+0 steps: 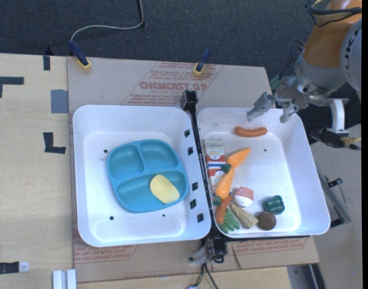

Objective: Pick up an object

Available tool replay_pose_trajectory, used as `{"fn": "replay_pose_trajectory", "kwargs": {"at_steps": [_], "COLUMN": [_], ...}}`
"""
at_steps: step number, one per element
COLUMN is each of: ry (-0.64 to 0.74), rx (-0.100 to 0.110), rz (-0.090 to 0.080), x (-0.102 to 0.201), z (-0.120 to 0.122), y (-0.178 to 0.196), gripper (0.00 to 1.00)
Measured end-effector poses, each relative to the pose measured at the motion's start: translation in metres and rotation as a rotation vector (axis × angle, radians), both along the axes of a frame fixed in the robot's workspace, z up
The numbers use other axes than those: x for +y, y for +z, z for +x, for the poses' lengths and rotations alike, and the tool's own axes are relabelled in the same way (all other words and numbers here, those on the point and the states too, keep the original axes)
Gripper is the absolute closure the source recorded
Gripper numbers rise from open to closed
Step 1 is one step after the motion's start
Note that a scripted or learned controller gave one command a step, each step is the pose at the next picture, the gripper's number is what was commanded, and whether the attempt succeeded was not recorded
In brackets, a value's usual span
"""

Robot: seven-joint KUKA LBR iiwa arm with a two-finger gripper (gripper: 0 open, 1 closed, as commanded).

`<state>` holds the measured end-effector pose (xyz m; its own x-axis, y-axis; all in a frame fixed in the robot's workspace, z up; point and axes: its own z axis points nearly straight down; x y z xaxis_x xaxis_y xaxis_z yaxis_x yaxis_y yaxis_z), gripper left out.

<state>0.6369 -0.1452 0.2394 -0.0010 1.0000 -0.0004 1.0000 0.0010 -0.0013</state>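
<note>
We count two white bins, and we take the clip-lined divider (194, 161) where they meet as our landmark. Left of the divider, the left bin (90, 221) holds one blue sectioned plate (141, 167) with one yellow piece (164, 189) resting in its compartment nearest the divider, likely parked there as a drop spot. Right of the divider, the right bin (310, 179) carries the pickable clutter: one carton (214, 152) and two carrots (230, 170) hard against the divider, one sausage (250, 132) farther right and toward the far rim, then one green pepper (272, 205) and one brown ball (266, 220) toward the near rim. The gripper (273, 108) hangs over that bin's far right corner, fingers spread and empty, above and right of the sausage, which we judge the likeliest target.
</note>
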Motion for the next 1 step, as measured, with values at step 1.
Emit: {"fn": "replay_pose_trajectory", "kwargs": {"at_steps": [1], "ry": [-0.001], "rx": [-0.008], "rz": [-0.001], "x": [0.02], "z": [-0.0205], "y": [-0.1425], "gripper": [0.0]}}
